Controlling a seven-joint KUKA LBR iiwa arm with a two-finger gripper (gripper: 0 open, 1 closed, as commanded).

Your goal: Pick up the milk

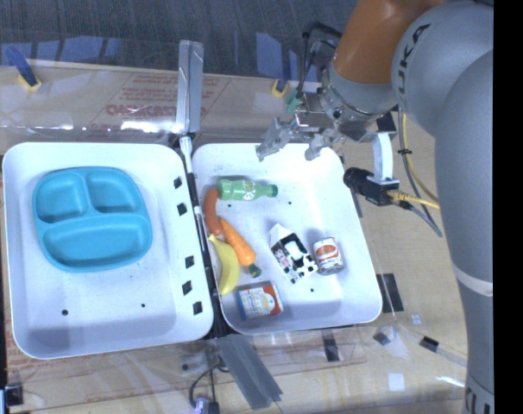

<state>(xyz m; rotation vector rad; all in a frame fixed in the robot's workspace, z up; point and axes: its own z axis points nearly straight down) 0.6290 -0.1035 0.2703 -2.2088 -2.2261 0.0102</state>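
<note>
Approach step: the tool (289, 141), fingers spread and empty, hangs above the right bin's (358, 270) far rim, needing descent onto the milk carton (290, 253).

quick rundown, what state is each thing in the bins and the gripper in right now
milk carton: lying on its side in the right bin, not gripped
green bottle: lying flat, capped
can: tipped over beside the carton
carrot: lying across the banana
juice box: lying flat
blue tray: right side up in the left bin
gripper: open, holding nothing, above the right bin's far edge
</note>
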